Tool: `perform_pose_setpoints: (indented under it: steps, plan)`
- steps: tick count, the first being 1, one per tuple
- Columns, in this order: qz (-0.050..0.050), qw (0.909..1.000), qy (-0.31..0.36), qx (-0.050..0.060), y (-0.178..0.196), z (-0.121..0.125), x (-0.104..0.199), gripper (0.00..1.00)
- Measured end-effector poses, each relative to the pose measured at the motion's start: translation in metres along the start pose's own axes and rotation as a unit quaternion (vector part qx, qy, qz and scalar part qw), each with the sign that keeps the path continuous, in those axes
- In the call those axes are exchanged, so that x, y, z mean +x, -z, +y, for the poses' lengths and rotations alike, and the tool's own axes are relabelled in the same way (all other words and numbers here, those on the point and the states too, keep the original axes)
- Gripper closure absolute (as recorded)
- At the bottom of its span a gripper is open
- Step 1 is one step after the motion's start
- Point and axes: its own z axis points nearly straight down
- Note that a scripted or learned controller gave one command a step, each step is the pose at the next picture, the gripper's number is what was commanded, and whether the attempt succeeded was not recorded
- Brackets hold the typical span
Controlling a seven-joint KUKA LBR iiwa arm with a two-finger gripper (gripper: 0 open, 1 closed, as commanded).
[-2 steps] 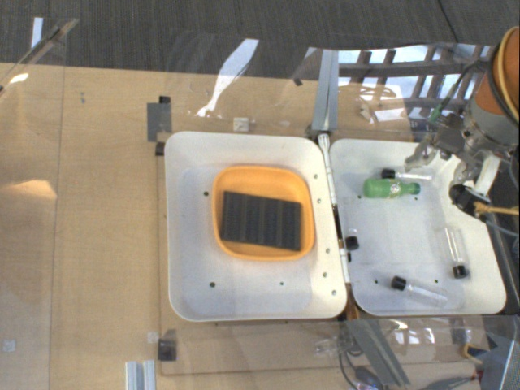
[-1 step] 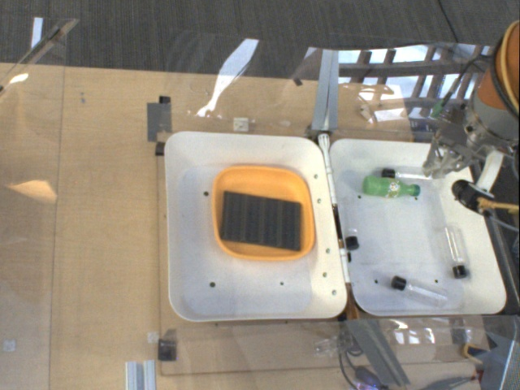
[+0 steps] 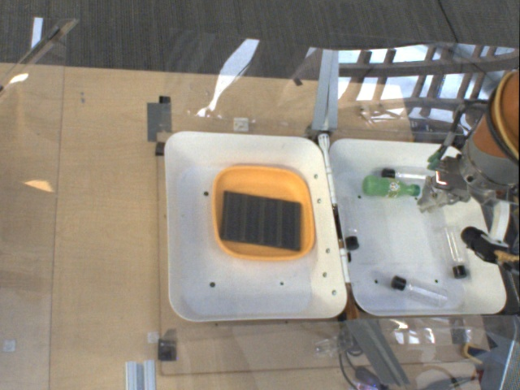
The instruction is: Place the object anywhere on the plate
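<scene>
I cannot tell if the gripper (image 3: 439,188) is open or closed, or if it has hold of anything. It is far to the right of the plate (image 3: 220,211), over the right bin (image 3: 382,246). Its tip is just beside the right end of a green bottle (image 3: 389,187). I think the bottle is the thing to move, because it is the thing nearest the gripper. The bottle lies on its side, to the right of the plate, in the other bin.

The plate is orange and sits in the left bin (image 3: 244,295). A dark block with ridges (image 3: 262,220) lies on the plate and covers most of it.

Things could go wrong from here. The bottle is round, so it may roll away or slip out. There is little bare room on the plate, so the bottle may roll off the block. Two clear tubes (image 3: 420,288) lie right of the plate too, and the arm may bump them.
</scene>
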Motion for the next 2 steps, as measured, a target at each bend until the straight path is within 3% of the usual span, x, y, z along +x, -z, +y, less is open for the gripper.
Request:
perform_pose_setpoints:
  steps: [1, 2]
  plan:
    - [-0.001, 0.9978, 0.066, -0.009, -0.064, -0.04, -0.017, 1.0]
    - [-0.001, 0.9976, 0.068, -0.014, -0.052, -0.036, -0.015, 1.0]
